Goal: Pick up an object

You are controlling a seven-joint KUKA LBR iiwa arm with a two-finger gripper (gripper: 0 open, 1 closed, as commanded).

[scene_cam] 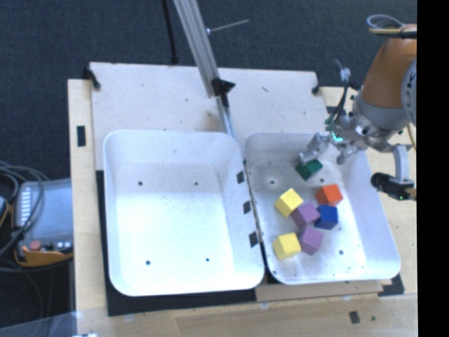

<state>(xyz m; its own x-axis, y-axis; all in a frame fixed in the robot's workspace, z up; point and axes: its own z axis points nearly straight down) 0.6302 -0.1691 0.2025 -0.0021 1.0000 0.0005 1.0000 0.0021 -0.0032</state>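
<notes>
Although the left bin (pixel 175 209) offers nothing to the arm, the right bin (pixel 375 237) holds a small scatter of blocks, and it is there that the coming move is settled. Going from left to right across that bin, a yellow cube (pixel 287 246) lies low near the dividing rims, with a second yellow cube (pixel 288 203) above it; just right of these sit two purple cubes, one (pixel 305 215) touching the upper yellow cube and the other (pixel 311 240) below it beside the lower yellow one. A blue cube (pixel 327 217) rests against the upper purple cube, and an orange cube (pixel 329 194) sits just above the blue one. Apart from this cluster, toward the far side of the bin, is a dark green block (pixel 308 168), tilted so its edges run at a slant to the bin walls. The jaws (pixel 330 144) hang just above and slightly right of that green block as the view shows it, on the grey arm (pixel 382 111) reaching in from the right with its orange band (pixel 390 65) above the wrist. Whether the jaws are spread or pressed together I cannot tell, since the metal parts blur together at this size, and nothing is visibly pinched between them. By my judgement the green block is the nearest candidate: it lies down and a little left of the jaws, clear of its neighbours, so a short drop toward it looks easier than reaching into the crowded cluster below.
</notes>
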